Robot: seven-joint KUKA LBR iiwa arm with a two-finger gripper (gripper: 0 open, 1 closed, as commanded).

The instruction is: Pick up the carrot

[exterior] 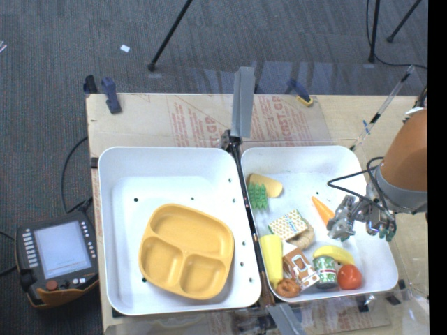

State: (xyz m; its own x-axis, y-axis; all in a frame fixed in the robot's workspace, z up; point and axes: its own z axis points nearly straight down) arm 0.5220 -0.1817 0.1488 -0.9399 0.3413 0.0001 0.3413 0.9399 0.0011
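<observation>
The carrot (322,210) is a small orange wedge lying in the right bin (307,160), toward its right side. My gripper (341,227) hangs just right of and slightly below the carrot, its metal fingers pointing down near the carrot's lower end. The view does not show anything held. The arm with its orange band (412,152) comes in from the right edge.
The right bin also holds a yellow block (266,184), a green toy (259,198), a patterned box (289,225), a corn cob (272,257), a banana (334,254), a tomato (349,276) and a small can (325,269). The left bin (126,187) holds a yellow divided tray (186,250).
</observation>
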